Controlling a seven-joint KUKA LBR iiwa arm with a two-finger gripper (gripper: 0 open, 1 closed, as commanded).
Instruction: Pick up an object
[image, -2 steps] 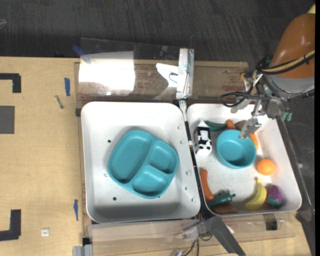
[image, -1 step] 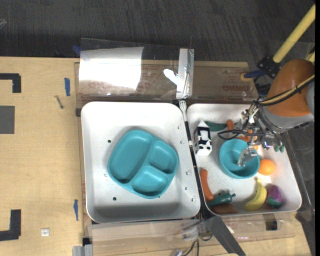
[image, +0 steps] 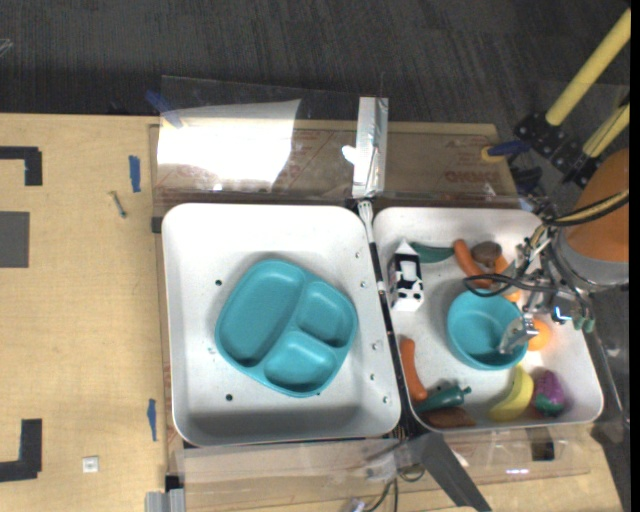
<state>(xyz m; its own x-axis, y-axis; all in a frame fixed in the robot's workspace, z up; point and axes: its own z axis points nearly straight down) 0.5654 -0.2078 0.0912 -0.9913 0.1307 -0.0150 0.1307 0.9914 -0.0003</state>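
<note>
My gripper (image: 516, 334) hangs low over the right bin (image: 430, 222), at the right rim of a teal bowl (image: 478, 328). Just right of it lies a small orange thing (image: 541, 337), partly hidden by the wrist. Around the bowl lie a yellow banana (image: 512, 393), a purple toy (image: 548, 388), an orange carrot (image: 466, 257), a brown lump (image: 486, 252) and a black-and-white toy (image: 406, 279). Nothing can be seen held by the gripper.
The left bin (image: 190, 240) holds a teal divided plate (image: 287, 325). An orange stick (image: 408, 365) and a green-and-brown toy (image: 445, 395) lie along the right bin's lower left. The arm's grey wrist with the orange band (image: 600, 225) and its cables cover the right bin's far right corner.
</note>
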